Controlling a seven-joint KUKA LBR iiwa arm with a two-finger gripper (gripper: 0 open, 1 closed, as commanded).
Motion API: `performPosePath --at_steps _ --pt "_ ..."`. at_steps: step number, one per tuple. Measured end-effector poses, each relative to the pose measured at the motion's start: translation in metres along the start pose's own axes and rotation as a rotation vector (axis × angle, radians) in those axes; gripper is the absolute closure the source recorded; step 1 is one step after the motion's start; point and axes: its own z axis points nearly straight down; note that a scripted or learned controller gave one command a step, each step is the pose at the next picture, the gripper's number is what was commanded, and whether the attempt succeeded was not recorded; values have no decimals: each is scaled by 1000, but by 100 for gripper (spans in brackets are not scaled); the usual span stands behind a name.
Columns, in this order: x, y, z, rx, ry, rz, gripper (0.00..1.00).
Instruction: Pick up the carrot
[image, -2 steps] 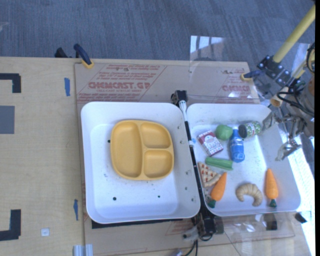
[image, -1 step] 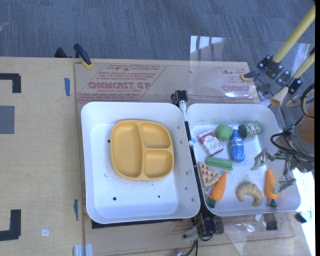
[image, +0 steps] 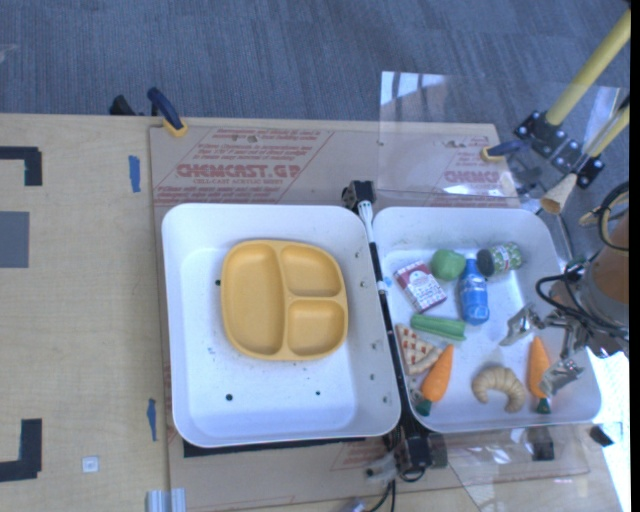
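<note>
Two orange carrots lie in the right bin (image: 575, 262). One carrot (image: 438, 372) rests near the bin's front left, beside a pizza slice (image: 416, 347). The second carrot (image: 538, 366) lies near the front right corner, with its green top pointing toward the front rim. My gripper (image: 541, 350) reaches in from the right and sits low over this second carrot. One metal finger (image: 518, 327) is to the carrot's left and the other (image: 564, 373) to its right. The fingers stand apart from the carrot, so the gripper is open.
The right bin also holds a croissant (image: 500, 386), a green cucumber (image: 438, 326), a blue bottle (image: 473, 298), a red box (image: 421, 285) and green items at the back. A yellow divided plate (image: 284, 299) sits in the left bin (image: 190, 330).
</note>
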Motion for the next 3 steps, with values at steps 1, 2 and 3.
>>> performPosePath --at_steps 1,2,3 --pt "-1 5 0 -8 -1 -452 0" --pt "-4 4 -12 -3 -3 -454 100" --pt "-11 13 -12 -13 -15 -461 0"
